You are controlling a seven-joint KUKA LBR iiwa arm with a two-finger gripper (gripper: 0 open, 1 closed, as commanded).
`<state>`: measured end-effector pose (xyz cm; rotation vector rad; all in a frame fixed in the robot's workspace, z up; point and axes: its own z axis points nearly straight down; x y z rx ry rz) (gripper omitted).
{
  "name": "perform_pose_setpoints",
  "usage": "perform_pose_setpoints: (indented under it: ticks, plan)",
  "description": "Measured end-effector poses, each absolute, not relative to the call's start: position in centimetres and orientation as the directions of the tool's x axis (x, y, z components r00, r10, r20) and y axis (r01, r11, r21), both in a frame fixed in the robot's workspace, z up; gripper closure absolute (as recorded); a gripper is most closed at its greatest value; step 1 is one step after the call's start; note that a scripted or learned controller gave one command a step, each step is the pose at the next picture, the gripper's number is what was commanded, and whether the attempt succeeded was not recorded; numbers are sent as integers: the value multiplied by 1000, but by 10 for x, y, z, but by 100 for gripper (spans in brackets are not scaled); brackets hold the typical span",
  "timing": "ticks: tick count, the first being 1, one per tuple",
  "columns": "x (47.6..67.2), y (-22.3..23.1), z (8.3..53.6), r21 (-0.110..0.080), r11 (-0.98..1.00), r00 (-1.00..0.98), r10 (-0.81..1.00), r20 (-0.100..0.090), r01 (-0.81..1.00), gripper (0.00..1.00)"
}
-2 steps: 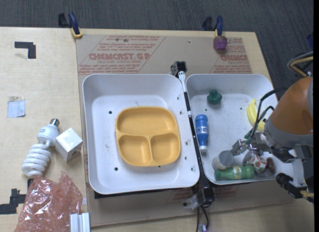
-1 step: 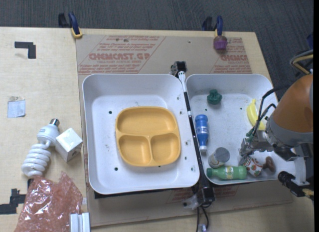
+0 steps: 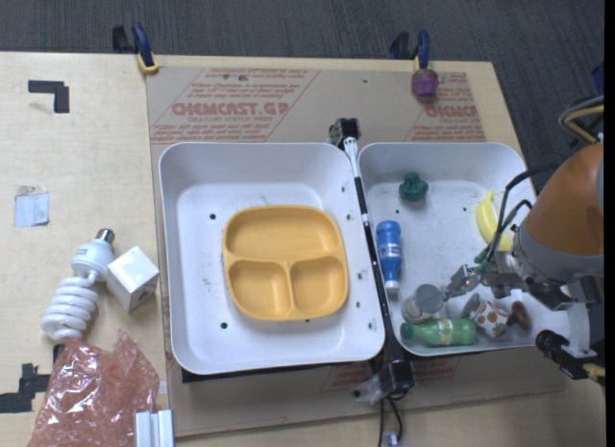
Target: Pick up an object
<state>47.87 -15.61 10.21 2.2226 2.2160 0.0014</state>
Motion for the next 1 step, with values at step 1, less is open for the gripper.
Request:
perform_pose_setpoints:
  ticks: [1]
  plan:
    - [480, -156, 112, 5, -3, 3, 1000, -2, 1000, 100]
